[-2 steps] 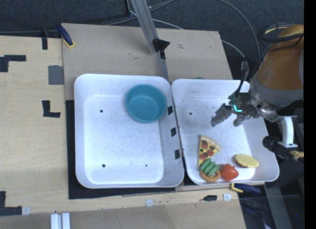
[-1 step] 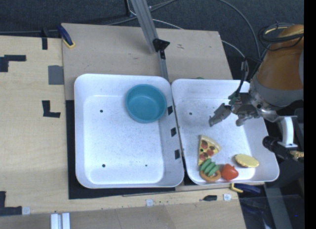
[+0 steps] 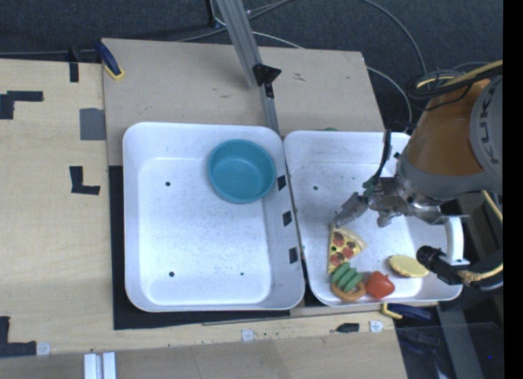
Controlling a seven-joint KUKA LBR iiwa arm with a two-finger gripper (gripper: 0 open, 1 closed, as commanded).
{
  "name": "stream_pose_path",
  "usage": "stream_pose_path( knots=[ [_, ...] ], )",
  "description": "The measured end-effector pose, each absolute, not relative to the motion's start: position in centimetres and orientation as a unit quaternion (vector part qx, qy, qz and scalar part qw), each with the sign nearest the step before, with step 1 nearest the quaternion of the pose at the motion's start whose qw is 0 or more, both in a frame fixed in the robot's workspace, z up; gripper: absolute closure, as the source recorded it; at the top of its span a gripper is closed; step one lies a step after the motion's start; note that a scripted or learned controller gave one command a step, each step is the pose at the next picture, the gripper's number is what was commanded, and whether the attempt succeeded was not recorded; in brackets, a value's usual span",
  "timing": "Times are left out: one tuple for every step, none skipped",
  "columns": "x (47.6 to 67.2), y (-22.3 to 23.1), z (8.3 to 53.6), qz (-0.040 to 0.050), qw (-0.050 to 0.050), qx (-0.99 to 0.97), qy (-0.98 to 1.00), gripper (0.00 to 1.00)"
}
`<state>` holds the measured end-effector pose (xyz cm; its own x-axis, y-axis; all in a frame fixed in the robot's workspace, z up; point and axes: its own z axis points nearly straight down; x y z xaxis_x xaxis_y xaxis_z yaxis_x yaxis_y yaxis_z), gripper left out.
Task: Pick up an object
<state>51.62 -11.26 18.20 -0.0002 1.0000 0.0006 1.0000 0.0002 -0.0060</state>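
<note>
My gripper (image 3: 365,212) hangs over the right bin (image 3: 327,153), its two grey fingers spread open with nothing between them. Just below the left fingertip lies a toy pizza slice (image 3: 343,248). Near the bin's front edge sit a green-and-orange toy (image 3: 347,281), a red tomato-like toy (image 3: 378,285) and a yellow oval piece (image 3: 407,266). A blue bowl (image 3: 241,171) stands at the back right of the left bin (image 3: 163,238).
The arm's grey wrist and orange band (image 3: 445,136) cover the right bin's far right side. A metal pole (image 3: 237,22) slants down from the top to the gap between the bins. Cables run along the bench behind the bins.
</note>
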Motion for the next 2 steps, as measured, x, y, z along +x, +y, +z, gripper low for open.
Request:
stream_pose_path(
  knots=[
    [50.6, -11.6, 13.2, 0.0016, 0.002, -0.707, -0.707, 0.00],
    [50.7, -11.8, 9.1, -0.0006, -0.003, -0.708, -0.707, 0.00]
  ],
)
